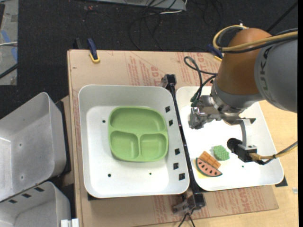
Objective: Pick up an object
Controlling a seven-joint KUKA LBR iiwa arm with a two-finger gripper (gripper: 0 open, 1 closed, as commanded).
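Partly hidden under the wrist, the end effector [198,118] hangs over the right bin [270,174], its grip state unclear.

My arm [270,65] comes in from the right, its grey link slanting down to the orange band, which bulges toward the far side. Below the band my wrist turns down. My gripper [198,117] hangs at the wrist's left, pointing down and slightly to the left.
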